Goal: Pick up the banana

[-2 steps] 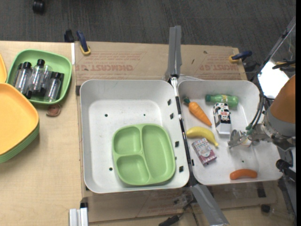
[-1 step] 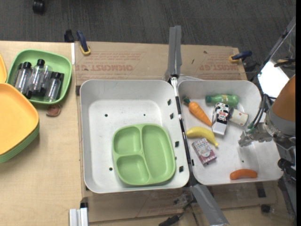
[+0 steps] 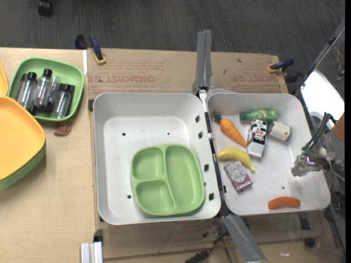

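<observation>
Small curved yellow banana (image 3: 236, 156) lay at 9 o'clock in the right white bin (image 3: 307, 119), between orange carrot (image 3: 230, 130) and pink carton (image 3: 238, 176). Tool (image 3: 303, 165) sat at bin's 3 o'clock edge, grip state unreadable. Looked light, smooth plastic, likely slippery; pinch across mid-body.

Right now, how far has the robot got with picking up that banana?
Nothing looks done yet: the banana lies in the right bin, between the carrot and a small carton. The hand sits by the bin's right wall, well apart from it. Reaching over, gripping and lifting all remain.
</observation>
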{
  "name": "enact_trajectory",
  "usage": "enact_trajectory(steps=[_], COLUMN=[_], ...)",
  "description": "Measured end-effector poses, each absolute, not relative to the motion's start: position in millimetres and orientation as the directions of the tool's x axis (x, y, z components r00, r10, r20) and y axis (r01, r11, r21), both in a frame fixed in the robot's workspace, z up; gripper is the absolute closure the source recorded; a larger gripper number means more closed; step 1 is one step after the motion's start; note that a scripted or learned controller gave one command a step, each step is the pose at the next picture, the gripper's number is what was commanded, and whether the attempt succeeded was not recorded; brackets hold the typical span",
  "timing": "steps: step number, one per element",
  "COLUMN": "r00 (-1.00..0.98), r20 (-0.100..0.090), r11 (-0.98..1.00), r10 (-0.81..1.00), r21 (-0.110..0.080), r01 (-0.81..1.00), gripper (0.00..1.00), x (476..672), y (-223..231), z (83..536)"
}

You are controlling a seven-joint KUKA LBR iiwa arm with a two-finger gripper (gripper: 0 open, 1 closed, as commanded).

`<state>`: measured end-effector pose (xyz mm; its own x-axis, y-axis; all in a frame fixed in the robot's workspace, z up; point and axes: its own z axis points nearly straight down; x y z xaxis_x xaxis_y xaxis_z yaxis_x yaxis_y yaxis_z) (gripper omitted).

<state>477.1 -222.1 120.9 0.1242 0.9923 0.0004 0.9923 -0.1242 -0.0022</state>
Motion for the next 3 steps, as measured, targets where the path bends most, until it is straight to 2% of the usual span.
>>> enact_trajectory(steps=[1,2,3], r00=[0.423,0.669,0.807], r20=[-0.001,-0.003,-0.004], r11=[-0.423,-0.669,-0.807], r10=[0.906,0.743,0.591], r21=[-0.003,-0.003,-0.003], r01=[0.906,0.743,0.591], gripper=[1.0,1.0,1.0], x=[492.1,518.5,534.9], y=[-215,-203,-197], z=[98,91,91])
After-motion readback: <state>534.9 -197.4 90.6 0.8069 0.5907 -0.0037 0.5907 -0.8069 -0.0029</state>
